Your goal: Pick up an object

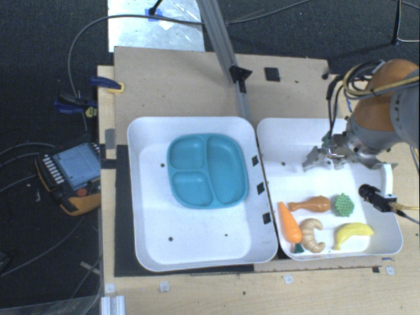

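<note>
Pick not yet made: gripper [317, 160] hangs over the bare upper part of the right bin [289, 136], apparently open and holding nothing, while carrot [289, 222], drumstick [311, 205], broccoli [342, 205], croissant [312, 234] and banana [352, 233] lie near the bin's front edge.

The tool [319, 157] hangs over the far part of the right bin [289, 143], which sits touching the left bin [147, 176] on the surface [184, 77]. Well to the tool's left, a plate [208, 170] lies in the left bin. Nearer the camera than the tool, in the right bin, lie a drumstick [310, 205], broccoli [342, 205], carrot [289, 222], croissant [312, 234] and, rightmost, a banana [352, 233].
</note>
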Action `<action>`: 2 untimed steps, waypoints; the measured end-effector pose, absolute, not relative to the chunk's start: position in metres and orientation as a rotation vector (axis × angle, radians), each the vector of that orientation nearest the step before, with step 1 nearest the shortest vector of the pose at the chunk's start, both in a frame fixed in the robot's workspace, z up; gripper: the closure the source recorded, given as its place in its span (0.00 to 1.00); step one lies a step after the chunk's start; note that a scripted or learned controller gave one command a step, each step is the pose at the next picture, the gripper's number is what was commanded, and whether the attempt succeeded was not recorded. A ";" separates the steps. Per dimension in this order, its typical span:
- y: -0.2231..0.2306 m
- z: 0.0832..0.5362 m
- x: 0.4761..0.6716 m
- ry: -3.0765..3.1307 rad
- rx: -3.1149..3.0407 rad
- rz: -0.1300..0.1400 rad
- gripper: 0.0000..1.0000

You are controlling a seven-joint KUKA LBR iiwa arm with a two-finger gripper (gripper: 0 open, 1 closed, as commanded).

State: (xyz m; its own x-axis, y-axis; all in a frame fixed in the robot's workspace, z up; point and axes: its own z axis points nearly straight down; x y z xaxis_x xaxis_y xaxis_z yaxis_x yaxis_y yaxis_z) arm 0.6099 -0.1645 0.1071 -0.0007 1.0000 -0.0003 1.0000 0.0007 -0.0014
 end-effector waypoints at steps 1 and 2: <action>-0.165 0.085 0.611 -2.223 -2.224 -0.002 0.00; -0.165 0.098 0.613 -2.227 -2.227 -0.008 1.00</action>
State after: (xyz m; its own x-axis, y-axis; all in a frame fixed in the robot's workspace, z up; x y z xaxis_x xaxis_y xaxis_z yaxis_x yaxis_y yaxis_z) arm 0.6133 -0.1647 0.0984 0.0001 1.0000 -0.0020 1.0000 0.0000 0.0095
